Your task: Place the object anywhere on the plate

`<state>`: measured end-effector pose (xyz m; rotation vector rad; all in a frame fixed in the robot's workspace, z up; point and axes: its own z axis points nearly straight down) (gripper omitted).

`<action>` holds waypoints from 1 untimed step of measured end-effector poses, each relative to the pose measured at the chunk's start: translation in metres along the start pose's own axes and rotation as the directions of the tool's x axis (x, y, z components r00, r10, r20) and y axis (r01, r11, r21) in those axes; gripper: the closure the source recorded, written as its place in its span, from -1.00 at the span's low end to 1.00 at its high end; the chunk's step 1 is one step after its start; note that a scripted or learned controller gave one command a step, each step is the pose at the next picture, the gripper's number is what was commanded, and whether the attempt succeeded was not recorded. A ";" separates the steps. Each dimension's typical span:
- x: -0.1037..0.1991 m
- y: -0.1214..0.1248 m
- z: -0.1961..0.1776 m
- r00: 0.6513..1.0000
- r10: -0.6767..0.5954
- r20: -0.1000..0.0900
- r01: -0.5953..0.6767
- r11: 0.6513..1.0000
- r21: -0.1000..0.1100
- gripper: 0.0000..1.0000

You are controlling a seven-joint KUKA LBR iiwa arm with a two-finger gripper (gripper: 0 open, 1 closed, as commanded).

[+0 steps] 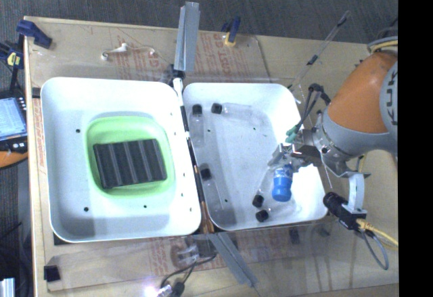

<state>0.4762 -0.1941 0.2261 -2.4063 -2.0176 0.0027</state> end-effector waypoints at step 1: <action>0.000 0.000 0.000 1.000 0.000 0.000 0.000 1.000 0.000 -1.00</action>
